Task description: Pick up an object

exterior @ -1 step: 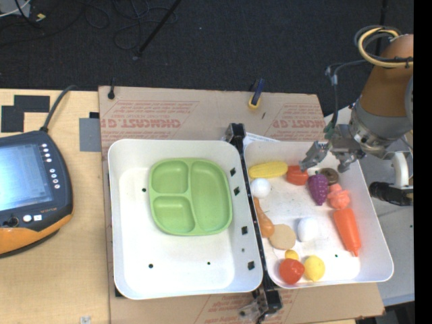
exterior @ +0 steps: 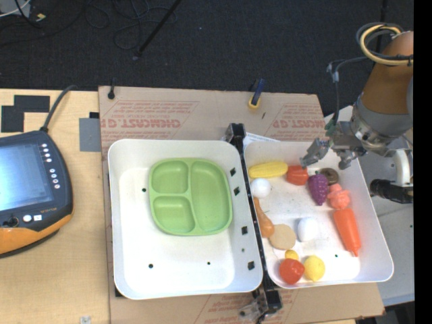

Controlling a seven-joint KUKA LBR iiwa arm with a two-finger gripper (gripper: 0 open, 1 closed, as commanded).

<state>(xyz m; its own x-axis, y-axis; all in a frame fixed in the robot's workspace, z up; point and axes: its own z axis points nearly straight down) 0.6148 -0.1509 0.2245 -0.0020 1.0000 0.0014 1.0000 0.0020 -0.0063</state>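
Just below the spread, empty hand (exterior: 332,152) lie a purple grape bunch (exterior: 318,187) and red tomato (exterior: 297,175), with the yellow banana (exterior: 268,169) farther left.

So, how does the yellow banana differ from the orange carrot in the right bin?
The banana is yellow and lies across the bin near its far edge; the carrot is orange and lies lengthwise near the right wall. The banana is short and rounded at both ends, while the carrot is longer and tapers to a point. Both are toy foods lying flat in the right bin.
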